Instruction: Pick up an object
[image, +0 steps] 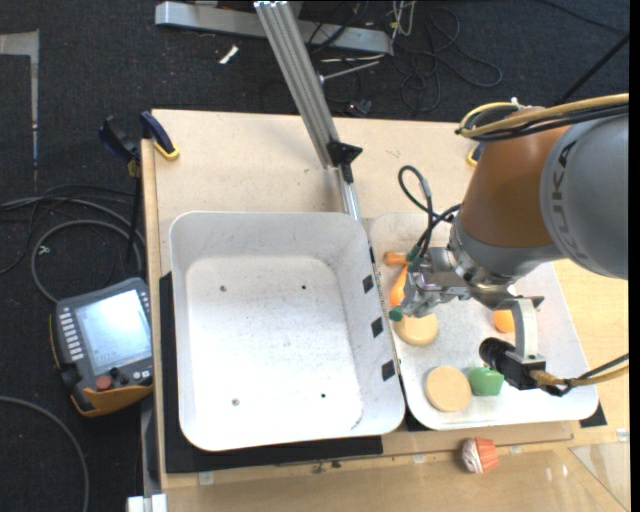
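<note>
Camera view, from above at a slant. Grey arm with orange band reaching in from the right, claw (418, 300) lowered into the right-hand bin (572, 345). Impossible to tell how far open the claw is, or whether anything sits between its parts. Just beside it, an orange carrot-like piece (398, 286) and a pale round piece (419, 331); nearer the front rim, a tan disc (448, 388) touching a green block (486, 381); a small orange piece (503, 321) to the right. Judged from this: pick not yet done, grasp and lift both left.

Left-hand bin (200, 300) white, speckled. Wooden bench (250, 160) beneath, a pink-orange object (479, 455) on its front edge. Dark carpet, cables, a teach pendant (105, 345) on the floor at left.
</note>
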